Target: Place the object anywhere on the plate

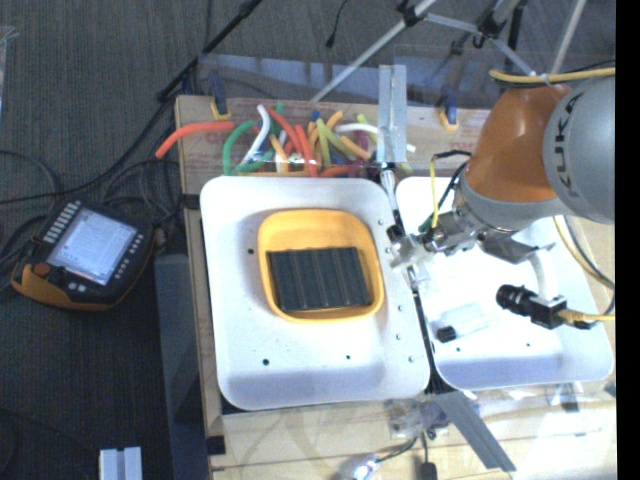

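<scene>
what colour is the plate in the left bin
The plate is yellow, holding a dark ribbed slab; the camera view shows it.

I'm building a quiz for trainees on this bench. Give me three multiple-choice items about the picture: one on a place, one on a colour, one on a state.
1. Which bin holds the plate?
A. the left bin
B. the right bin
C. neither

2. What colour is the plate's rim?
A. blue
B. yellow
C. green

3. How does the dark slab lie?
A. flat on the plate
B. leaning on the bin wall
C. hanging over the bench edge

Answers:
1 A: the plate sits inside the left bin.
2 B: a yellow rim frames the slab on all sides.
3 A: the slab lies flat within the plate, while the arm is over the right bin.
</scene>
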### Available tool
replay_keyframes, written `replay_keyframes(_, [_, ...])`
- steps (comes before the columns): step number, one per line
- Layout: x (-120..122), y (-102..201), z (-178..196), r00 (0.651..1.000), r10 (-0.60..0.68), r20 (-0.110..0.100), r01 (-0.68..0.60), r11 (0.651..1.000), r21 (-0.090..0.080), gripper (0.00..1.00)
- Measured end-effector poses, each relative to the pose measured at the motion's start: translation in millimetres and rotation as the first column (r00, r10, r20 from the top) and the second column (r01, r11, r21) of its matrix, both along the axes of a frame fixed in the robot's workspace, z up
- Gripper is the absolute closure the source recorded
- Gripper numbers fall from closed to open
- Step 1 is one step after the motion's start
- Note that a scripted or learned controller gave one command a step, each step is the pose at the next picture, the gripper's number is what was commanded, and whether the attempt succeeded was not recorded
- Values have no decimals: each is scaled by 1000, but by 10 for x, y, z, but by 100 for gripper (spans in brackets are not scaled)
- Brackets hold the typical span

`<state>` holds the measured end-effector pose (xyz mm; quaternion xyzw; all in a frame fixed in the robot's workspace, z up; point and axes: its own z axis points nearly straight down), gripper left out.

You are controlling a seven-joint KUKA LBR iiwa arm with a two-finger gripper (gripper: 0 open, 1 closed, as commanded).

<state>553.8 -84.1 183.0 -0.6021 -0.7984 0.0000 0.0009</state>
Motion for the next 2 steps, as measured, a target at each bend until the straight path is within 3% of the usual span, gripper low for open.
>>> replay_keyframes(1, [171,784,2,989,151,2,-151,989,-1,100])
replay_keyframes(2, [172,783,3,989,151,2,-151,989,0,0])
